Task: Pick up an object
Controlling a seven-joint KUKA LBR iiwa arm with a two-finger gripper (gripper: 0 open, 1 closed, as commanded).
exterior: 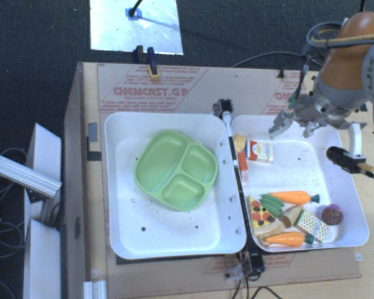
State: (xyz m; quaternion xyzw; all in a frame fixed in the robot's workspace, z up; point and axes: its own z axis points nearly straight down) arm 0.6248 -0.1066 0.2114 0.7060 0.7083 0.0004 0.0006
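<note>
The right bin (336, 185) holds several toy foods. A small white and red carton (260, 151) lies near its far left, beside a yellow piece (239, 143). Toward the near side are a carrot (293, 197), a green pod (273, 203), a pizza slice (258, 212), a second carrot (287, 238), a checkered block (313, 225) and a purple ball (331, 214). My gripper (294, 126) hangs over the bin's far edge, up and to the right of the carton. It is open, with nothing between its fingers.
The left bin (124, 229) holds a green divided plate (176, 170). A black divider rail (235, 167) runs between the bins. A black cylinder (344, 159) juts over the right bin's right rim. Cardboard (174, 86) lies behind the bins.
</note>
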